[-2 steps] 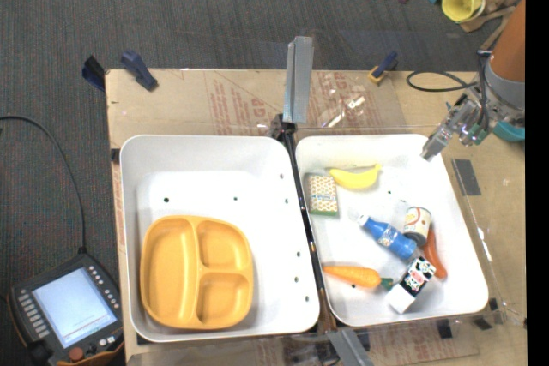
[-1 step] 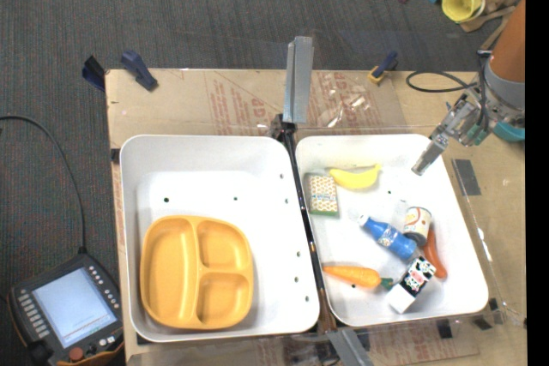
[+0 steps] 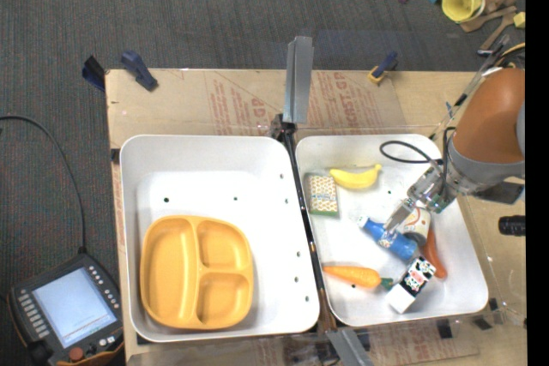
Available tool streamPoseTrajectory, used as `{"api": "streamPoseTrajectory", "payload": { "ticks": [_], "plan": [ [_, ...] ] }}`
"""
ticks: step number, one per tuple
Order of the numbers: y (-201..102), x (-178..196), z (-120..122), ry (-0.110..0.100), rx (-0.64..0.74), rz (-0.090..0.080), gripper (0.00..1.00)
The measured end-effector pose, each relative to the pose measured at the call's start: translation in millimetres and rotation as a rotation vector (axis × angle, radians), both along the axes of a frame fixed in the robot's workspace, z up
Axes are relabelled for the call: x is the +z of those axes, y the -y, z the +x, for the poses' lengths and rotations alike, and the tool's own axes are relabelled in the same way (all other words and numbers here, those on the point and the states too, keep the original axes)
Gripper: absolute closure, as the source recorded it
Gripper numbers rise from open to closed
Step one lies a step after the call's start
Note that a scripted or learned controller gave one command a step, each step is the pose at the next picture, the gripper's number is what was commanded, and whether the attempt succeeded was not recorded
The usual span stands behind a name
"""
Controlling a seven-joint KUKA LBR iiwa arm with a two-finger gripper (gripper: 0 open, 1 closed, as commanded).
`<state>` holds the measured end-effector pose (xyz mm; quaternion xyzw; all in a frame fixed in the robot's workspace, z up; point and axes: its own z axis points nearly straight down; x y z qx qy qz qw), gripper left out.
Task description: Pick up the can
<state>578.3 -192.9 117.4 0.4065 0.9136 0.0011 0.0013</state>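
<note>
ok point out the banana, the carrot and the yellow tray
banana [image 3: 356, 177], camera view, middle of its curved body
carrot [image 3: 352, 275], camera view, middle of the orange root
yellow tray [image 3: 163, 246], camera view, bare floor of its left compartment

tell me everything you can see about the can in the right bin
The can is small, with a pale end and a dark rim, its side mostly hidden. It lies in the right bin near the far right wall, partly covered by the gripper, which reaches down over it. A blue bottle lies just left of it and an orange carrot-like piece just below. Whether the gripper holds it cannot be told.
</note>
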Motion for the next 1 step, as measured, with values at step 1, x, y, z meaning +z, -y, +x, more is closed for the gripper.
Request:
{"api": "streamPoseTrajectory", "payload": {
  "ticks": [1],
  "plan": [
    [-68.3,12.9,61.1,-0.007,-0.138,0.000,0.00]
  ]
}}
